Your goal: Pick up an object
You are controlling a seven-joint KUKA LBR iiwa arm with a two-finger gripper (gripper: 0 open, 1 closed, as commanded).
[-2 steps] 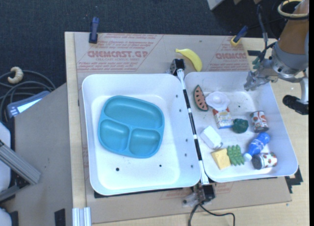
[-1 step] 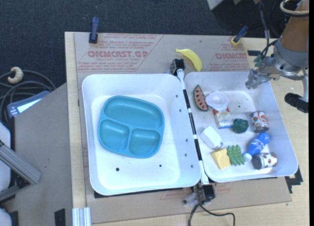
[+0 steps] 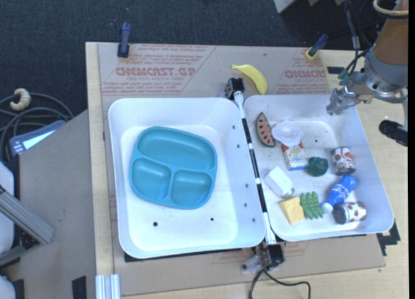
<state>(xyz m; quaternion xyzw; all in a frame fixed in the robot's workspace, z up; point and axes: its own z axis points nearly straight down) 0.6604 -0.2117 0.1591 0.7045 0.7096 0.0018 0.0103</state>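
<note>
The right bin (image 3: 373, 161) holds several small objects: a watermelon slice (image 3: 264, 129), a clear plastic cup (image 3: 287, 133), a small carton (image 3: 296, 157), a dark green lump (image 3: 317, 166), a red-and-white can (image 3: 342, 159), a blue bottle (image 3: 340, 191), a white block (image 3: 280, 181), a yellow wedge (image 3: 292, 209), a green toy (image 3: 311, 204) and another can (image 3: 353, 212). My gripper (image 3: 338, 101) hangs over the bin's back right corner, apart from all of them, with nothing seen in it.
In the left bin (image 3: 123, 122) lies a blue divided plate (image 3: 173, 167). A banana (image 3: 251, 77) rests on the board behind the bins. The grey-and-orange arm (image 3: 389, 58) comes in at the upper right. Cables lie on the floor at left.
</note>
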